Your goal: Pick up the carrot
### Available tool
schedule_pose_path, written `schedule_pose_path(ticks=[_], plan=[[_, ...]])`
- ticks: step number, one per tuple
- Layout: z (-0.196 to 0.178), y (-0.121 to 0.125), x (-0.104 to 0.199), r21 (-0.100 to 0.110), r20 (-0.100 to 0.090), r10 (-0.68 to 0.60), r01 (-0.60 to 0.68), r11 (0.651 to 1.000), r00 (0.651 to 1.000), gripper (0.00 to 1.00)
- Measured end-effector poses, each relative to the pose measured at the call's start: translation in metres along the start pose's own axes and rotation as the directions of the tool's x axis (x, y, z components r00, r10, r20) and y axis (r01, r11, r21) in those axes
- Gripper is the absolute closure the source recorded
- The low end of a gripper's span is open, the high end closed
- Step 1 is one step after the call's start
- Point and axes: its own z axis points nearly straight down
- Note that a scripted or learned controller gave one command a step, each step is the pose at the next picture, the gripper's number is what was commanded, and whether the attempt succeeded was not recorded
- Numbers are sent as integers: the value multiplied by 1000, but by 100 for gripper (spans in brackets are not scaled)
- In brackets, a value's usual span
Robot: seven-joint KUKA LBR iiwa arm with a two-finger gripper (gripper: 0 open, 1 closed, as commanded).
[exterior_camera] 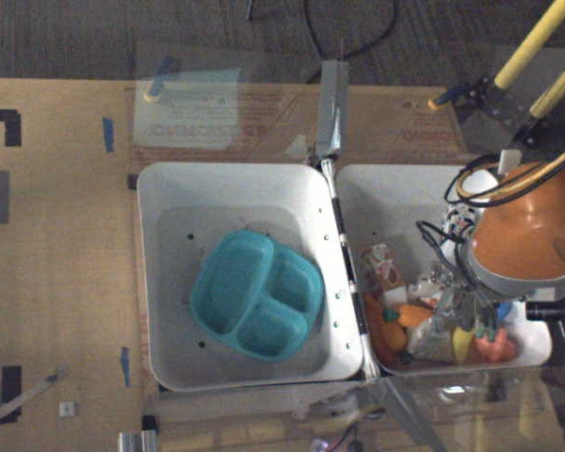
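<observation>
Bench (56, 252) bears two white bins; hand (452, 316) above carrot (412, 314), grip cannot be told.

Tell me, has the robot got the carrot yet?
Not yet, as far as I can see. Done: the arm has reached into the right bin, and the gripper is low over the heap of toy food. In hand: nothing I can make out between its fingers. Left: gripping and lifting the carrot, the orange piece lying in the heap beside the gripper. The teal tray sits in the left bin.
</observation>
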Motion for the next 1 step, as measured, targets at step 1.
schedule_pose_path(ticks=[1], plan=[[19, 14, -62, -4, 9, 436, -436, 900, 900, 0]])
